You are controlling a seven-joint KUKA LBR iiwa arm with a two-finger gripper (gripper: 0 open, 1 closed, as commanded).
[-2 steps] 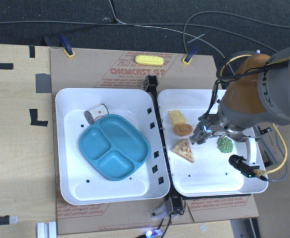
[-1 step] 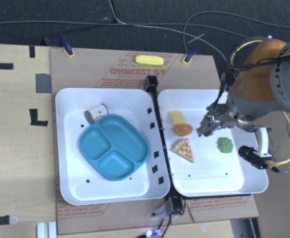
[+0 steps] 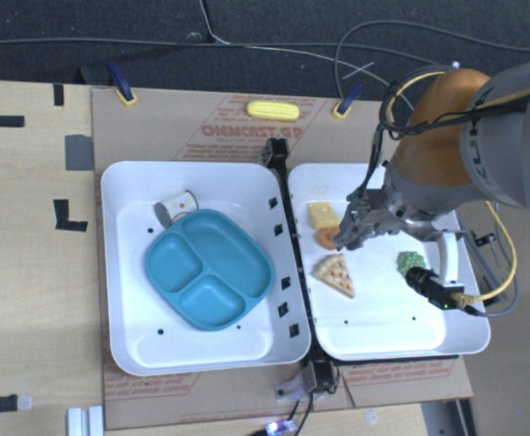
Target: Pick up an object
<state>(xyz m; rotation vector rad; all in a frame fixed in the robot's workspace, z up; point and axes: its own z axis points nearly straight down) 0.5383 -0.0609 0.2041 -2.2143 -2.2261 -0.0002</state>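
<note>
In the right bin (image 3: 383,334) lie a pale yellow cheese block (image 3: 321,214), a small orange-brown piece (image 3: 327,238), a pizza slice (image 3: 335,275) and a green broccoli piece (image 3: 411,262). My gripper (image 3: 352,232) hangs low over the right bin, its dark fingers just right of the orange-brown piece and below the cheese block. Whether it touches either one I cannot tell. The pizza slice lies a short way below and left of the fingers.
The left bin (image 3: 124,334) holds a blue divided plate (image 3: 209,267) and a small white cup (image 3: 176,207) on its side. A yellow banana-like toy (image 3: 272,110) lies on the cardboard behind the bins. Cables loop around the arm at right.
</note>
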